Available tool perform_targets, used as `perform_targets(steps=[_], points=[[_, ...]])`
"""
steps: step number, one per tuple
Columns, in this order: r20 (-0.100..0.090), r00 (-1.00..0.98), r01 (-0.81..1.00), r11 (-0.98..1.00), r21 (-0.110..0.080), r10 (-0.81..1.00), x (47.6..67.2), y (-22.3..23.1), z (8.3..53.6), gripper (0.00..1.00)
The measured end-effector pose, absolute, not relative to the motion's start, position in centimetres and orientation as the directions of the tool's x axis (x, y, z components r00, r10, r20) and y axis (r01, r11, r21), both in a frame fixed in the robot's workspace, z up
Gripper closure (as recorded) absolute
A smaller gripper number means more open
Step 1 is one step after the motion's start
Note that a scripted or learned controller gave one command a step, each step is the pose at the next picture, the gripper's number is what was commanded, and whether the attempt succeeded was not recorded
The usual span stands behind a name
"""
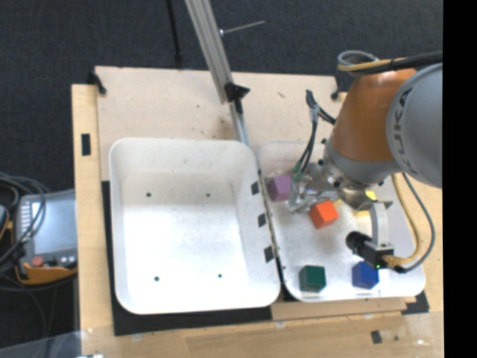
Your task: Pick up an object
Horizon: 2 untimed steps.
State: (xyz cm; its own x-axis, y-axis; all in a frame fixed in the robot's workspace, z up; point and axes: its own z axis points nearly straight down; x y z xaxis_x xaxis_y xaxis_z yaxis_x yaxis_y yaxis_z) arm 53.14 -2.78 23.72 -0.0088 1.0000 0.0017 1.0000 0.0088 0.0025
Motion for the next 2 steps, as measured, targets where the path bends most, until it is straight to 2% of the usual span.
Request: perform_targets(steps=[2], points=[[0.001, -0.007, 1.0, 0.007, 0.002, 1.0, 58.1, 6.4, 25.1, 1.0]])
